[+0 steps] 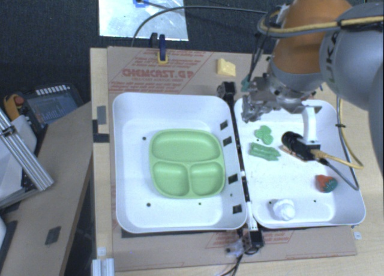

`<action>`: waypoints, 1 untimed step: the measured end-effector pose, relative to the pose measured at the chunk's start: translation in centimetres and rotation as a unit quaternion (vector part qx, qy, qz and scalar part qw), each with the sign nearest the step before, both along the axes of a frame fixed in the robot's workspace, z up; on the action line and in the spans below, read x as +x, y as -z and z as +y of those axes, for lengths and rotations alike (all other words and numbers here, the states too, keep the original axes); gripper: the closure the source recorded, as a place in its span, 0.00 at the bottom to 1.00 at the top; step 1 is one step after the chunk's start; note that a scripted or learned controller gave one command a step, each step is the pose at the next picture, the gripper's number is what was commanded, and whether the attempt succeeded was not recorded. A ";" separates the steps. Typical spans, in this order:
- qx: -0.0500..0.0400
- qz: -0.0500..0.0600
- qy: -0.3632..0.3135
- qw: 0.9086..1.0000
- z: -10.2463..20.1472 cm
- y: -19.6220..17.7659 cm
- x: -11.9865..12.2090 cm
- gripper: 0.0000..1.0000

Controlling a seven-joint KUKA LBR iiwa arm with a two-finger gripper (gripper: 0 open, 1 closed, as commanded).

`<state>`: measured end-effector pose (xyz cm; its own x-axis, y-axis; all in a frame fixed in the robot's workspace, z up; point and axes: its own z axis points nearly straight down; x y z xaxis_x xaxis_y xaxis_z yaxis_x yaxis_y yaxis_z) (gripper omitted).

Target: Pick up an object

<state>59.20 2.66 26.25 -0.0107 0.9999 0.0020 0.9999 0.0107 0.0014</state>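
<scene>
Jaws hang right of the green plate (186,162), over the right bin's (348,212) upper corner; whether they are clenched or released cannot be told. Just below them, right of the plate, lie a round green piece (263,132) and a long green piece (264,152). A white piece (283,210) sits lower right of the plate, and a red toy (326,183) farther right.
</scene>
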 end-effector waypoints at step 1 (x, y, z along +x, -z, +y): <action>0.000 -0.001 0.001 1.000 5.9 0.2 0.8 1.00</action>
